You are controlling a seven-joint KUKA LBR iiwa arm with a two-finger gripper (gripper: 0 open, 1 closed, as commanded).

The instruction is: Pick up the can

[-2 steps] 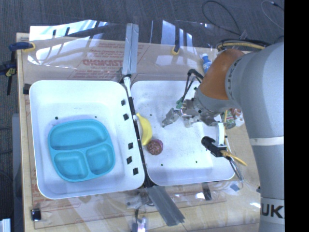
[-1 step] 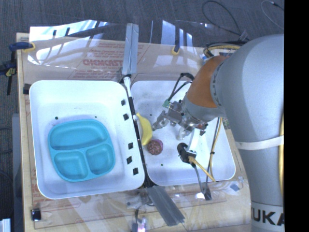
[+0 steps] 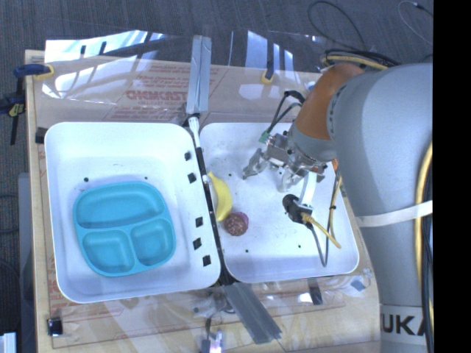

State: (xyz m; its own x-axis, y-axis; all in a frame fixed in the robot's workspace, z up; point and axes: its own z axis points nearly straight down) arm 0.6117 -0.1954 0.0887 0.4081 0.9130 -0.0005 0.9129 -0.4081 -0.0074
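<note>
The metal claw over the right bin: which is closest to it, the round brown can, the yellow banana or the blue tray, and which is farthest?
Measured from the gripper in the camera view:
1. The can, lower left of it in the right bin.
2. The banana, at that bin's left wall; nearly as close as the can, so this is a narrow call.
3. The blue tray, clearly farthest, in the left bin.

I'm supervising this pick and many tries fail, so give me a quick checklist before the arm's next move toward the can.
1. Can located in the right bin, by the divider: ok.
2. Can free of the gripper: ok, they are apart.
3. Space around the can: not ok, yellow object sits right beside it.
4. Gripper over the can: not ok, it is up and to the right.
5. Finger state: cannot tell.
</note>
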